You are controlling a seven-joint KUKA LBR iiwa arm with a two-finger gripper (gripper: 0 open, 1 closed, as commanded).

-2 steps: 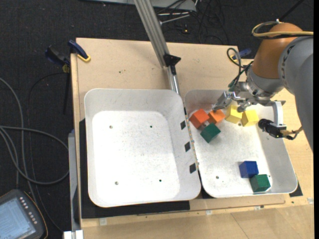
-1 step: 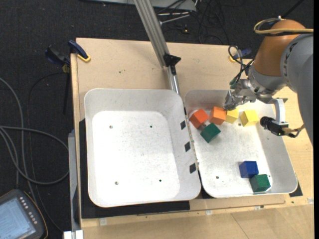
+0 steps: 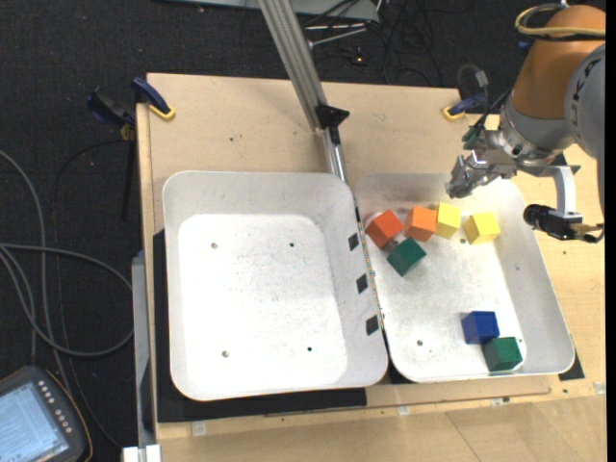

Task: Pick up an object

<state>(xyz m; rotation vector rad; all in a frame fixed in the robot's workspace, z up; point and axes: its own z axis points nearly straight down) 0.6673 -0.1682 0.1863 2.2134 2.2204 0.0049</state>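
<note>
In the right bin [image 3: 539,287] lie several small blocks. Two orange blocks [image 3: 385,227] [image 3: 422,222] sit near its far left, with a green block [image 3: 406,256] just in front of them. Two yellow blocks [image 3: 449,219] [image 3: 481,227] follow to the right. A blue block [image 3: 479,326] and a second green block [image 3: 502,353] lie at the near right corner. My gripper [image 3: 464,183] hangs over the bin's far edge, just above and behind the yellow blocks. No block shows between its fingers.
The left bin [image 3: 183,258] stands beside the right one, with a dark divider strip between them. A metal pole [image 3: 294,51] slants across the bench's far side. Blue-and-yellow clamps [image 3: 149,99] [image 3: 467,104] grip the bench's far corners.
</note>
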